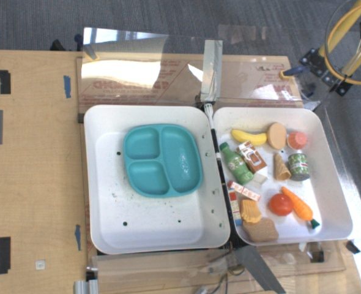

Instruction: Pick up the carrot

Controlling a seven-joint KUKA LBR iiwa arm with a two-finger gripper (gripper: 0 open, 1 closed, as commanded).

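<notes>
Gripper state impossible to tell; carrot [298, 204] loose in right bin [333, 188], touching tomato [281, 204].

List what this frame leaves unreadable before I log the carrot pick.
- Carrot: where it lies against the tomato, contact or overlap cannot be told in the camera view.
- Green can label: too small to read.
- Small carton: print blurred.
- Yellow cable: cut off by the top-right edge.
</notes>
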